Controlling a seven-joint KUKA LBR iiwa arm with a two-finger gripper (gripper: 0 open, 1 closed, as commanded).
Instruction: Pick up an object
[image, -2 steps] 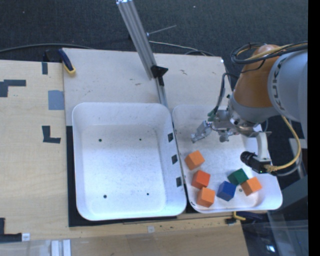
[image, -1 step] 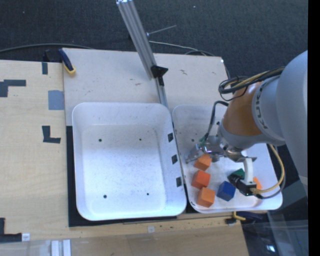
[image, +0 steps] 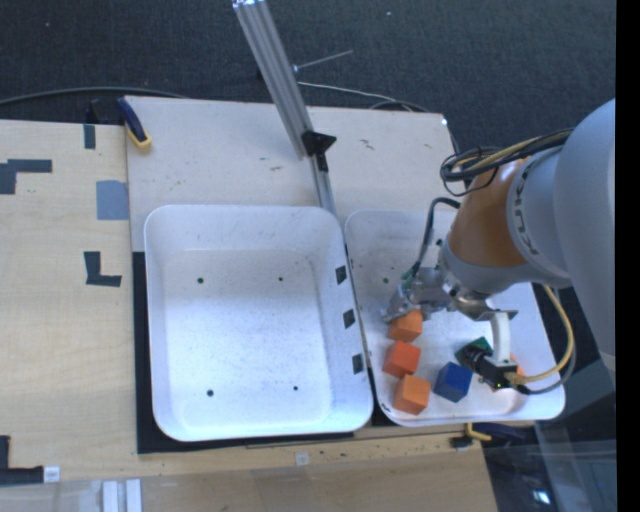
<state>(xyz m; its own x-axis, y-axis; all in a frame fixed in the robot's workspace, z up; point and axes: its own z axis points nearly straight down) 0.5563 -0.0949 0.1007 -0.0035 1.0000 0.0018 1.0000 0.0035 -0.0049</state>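
Here the gripper (image: 408, 302) is down in the right bin (image: 545, 405), directly over the uppermost orange cube (image: 405, 326), seemingly touching its top; whether it grips the cube I cannot tell. Two more orange cubes (image: 402, 357) (image: 412, 393) lie just below, a blue cube (image: 452, 382) beside them. The left bin (image: 165, 230) sits alongside.

A single fixed camera looks down at a slant from above the bench (image: 60, 300); both white bins sit mid-frame, the left bin (image: 160, 330) fully in view, the right bin (image: 545, 405) partly covered by the grey-and-orange arm (image: 520, 220) entering from the right; dark floor (image: 120, 50) runs along the top edge.
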